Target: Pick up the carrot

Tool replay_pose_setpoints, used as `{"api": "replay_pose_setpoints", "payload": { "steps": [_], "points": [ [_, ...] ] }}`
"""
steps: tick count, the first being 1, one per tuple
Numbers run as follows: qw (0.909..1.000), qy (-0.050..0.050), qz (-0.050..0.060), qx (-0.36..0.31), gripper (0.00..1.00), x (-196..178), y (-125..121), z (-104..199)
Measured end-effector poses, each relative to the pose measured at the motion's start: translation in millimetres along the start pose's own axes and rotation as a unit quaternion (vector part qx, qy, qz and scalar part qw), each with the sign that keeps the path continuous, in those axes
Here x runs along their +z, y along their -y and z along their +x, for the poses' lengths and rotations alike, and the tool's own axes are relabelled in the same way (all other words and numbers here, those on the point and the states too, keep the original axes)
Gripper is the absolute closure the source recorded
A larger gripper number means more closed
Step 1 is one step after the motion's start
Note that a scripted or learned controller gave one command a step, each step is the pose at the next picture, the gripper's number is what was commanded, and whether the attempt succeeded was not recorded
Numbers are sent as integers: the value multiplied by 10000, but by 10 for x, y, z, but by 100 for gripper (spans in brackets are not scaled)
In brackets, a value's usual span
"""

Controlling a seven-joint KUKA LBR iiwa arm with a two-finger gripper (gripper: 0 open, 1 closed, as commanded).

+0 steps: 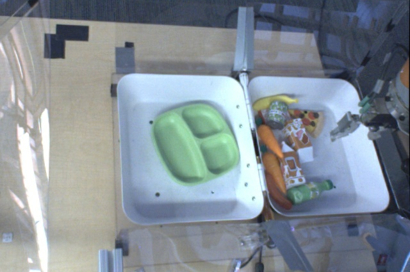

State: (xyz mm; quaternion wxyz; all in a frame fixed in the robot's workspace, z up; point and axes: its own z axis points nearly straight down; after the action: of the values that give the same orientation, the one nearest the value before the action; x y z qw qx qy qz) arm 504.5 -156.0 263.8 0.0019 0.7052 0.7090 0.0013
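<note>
Gripper [341,128] hovering over right bin [359,155], claw state impossible to tell, carrot [270,141] lying well left, beside the bin's left wall

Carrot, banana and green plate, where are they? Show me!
carrot [270,139], camera view, middle of its orange body
banana [274,101], camera view, its yellow curve
green plate [195,143], camera view, ridge between compartments

I see an orange carrot [270,141], a yellow banana [275,101], a green divided plate [195,143], white bins [138,200].
</note>
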Motion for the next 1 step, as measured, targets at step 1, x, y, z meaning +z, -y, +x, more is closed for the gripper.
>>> {"api": "replay_pose_setpoints", "payload": {
  "steps": [1],
  "points": [
    [9905,-6,-20,1373,0,1445,-363,528]
  ]
}}
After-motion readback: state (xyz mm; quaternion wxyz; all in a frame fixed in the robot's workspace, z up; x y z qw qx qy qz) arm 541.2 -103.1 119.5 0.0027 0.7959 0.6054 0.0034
